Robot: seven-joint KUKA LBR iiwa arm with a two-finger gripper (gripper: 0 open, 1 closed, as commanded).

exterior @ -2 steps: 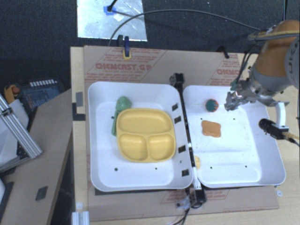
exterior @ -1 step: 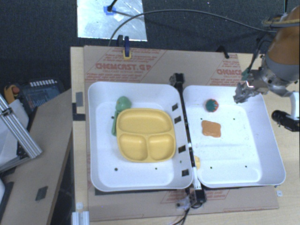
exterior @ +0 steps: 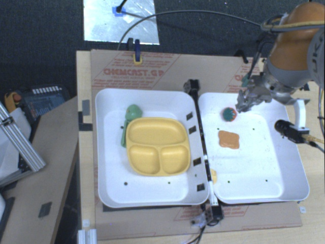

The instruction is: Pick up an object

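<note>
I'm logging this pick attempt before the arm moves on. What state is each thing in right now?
Gripper: over the right bin's far end, beside the ball, nothing seen in it.
Small green-and-red ball: resting on the right bin floor.
Orange flat piece: lying flat, apart from the ball.
Yellow divided tray: upright in the left bin.
Green utensil: partly under the tray.

I see my arm [exterior: 294,60] as a bulky grey housing with a rounded orange band on top, thin cables trailing, and a small dark metal claw [exterior: 244,104].
</note>
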